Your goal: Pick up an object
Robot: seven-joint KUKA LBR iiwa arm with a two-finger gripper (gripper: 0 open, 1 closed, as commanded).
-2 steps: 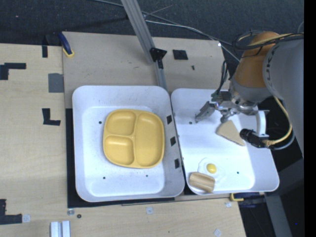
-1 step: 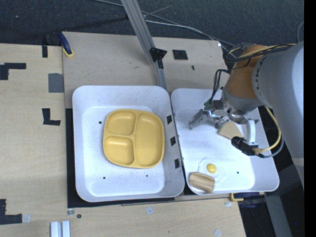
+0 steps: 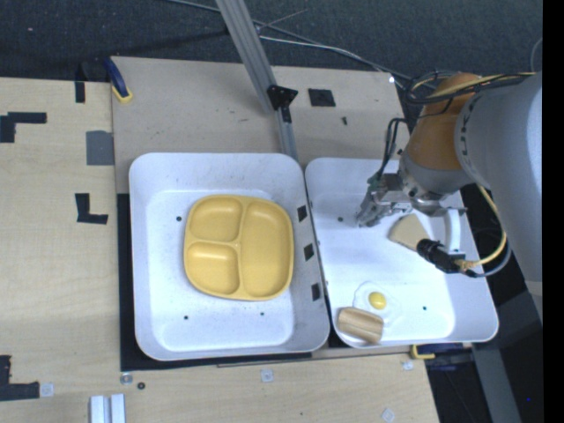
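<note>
Yellow and smooth, a moulded plastic plate with three compartments lies flat near the middle of the left bin, its rounded-square outline turned slightly against the bin's walls, with bare white floor all around it. The right bin is the same shallow white plastic with rounded corners, and the two bins touch along their inner rims. At the right bin's near left corner a toy fried egg, flat white with a glossy yellow yolk, lies just beside a tan bread roll; the roll is a stubby cylinder whose long axis runs roughly along the near rim, and it rests against that rim. A pale beige wedge lies close to the right wall, partly hidden by the arm and its black cable fitting. The gripper hangs over the far half of the right bin, pointing toward its left wall; its state cannot be made out, and nothing is seen in it. The middle of the right bin's floor is open white plastic between the gripper and the egg.
</note>
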